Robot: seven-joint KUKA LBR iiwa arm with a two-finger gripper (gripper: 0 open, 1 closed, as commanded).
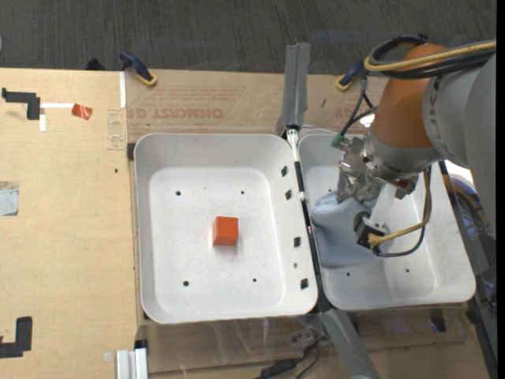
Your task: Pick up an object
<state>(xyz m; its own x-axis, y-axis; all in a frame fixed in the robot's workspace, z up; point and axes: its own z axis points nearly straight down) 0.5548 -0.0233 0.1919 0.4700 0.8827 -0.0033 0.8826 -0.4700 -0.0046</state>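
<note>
Orange cube (226, 231), pale blue cloth (335, 235) — white bins (158, 290)

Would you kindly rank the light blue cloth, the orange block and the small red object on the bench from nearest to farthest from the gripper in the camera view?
1. Light blue cloth, right bin, right beside the gripper.
2. Orange block, middle of the left bin.
3. Small red object, far left on the bench.

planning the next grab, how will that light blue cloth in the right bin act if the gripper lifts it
The cloth lies crumpled with soft folds, so it will probably sag and drape rather than hold shape. It looks thin, so likely light. Pinched at one edge by the gripper, it may unfold and drag along the right bin.
</note>
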